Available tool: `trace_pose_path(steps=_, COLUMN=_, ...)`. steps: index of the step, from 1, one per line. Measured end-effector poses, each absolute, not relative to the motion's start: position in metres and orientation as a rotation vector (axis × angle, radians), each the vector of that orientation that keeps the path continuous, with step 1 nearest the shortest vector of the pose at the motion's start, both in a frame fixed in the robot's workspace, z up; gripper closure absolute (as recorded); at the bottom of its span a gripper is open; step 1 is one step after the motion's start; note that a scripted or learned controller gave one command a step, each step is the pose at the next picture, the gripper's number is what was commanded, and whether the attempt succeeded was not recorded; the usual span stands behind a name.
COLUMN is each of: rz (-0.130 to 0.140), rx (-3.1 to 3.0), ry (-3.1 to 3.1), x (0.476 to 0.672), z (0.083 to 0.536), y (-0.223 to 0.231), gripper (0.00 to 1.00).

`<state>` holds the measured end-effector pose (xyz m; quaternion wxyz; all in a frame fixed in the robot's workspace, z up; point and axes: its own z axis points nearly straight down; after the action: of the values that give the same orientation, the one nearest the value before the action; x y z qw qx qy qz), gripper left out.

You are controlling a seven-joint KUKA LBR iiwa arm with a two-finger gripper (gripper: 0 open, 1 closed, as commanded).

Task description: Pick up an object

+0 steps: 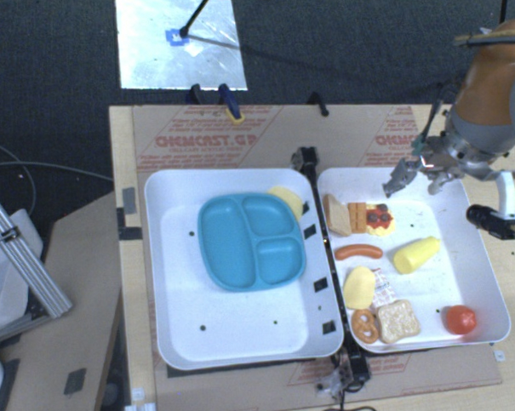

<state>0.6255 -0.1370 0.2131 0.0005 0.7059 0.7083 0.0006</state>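
My gripper [418, 181] hangs over the far edge of the right bin [481, 259], open, with nothing between its fingers. Just below and left of it lie a bread slice [336, 214], an orange cracker [358, 216] and a yellow piece with red spots [379, 221]. Further forward are a sausage [359, 252], a yellow corn-like piece [415, 254], a pale yellow lump [358, 287], a pretzel [363, 325], a toast slice [399, 319] and a red tomato [459, 319].
The left bin [186, 331] holds a blue divided plate [250, 241] with a yellow item [286, 199] at its far right corner. A black divider [328, 265] runs between the bins. A black part of the arm [494, 222] overhangs the right bin's right edge.
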Motion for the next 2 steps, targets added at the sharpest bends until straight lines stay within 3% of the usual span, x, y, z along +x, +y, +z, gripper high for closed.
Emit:
trace_pose_path(steps=1, rz=-0.004, rx=2.224, ry=2.222, x=0.592, z=0.079, y=-0.146, gripper=0.0)
trace_pose_path(steps=2, rz=0.001, rx=2.219, ry=2.214, x=0.612, z=0.096, y=-0.211, gripper=0.0)
